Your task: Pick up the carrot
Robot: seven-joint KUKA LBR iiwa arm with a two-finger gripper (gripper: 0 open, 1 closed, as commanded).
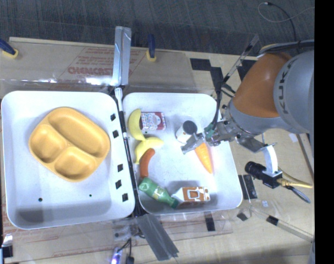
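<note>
Just tapered orange carrot (205,157), smooth.

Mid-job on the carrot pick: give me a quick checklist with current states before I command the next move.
1. Carrot in the right bin, in view: ok.
2. Claw over the carrot's thick end: ok.
3. Carrot between the fingers: cannot tell.
4. Carrot lies apart from the sausage and bananas: ok.
5. Small round object close beside the claw, may get bumped: not ok.
6. Carton away from the carrot tip: ok.
</note>
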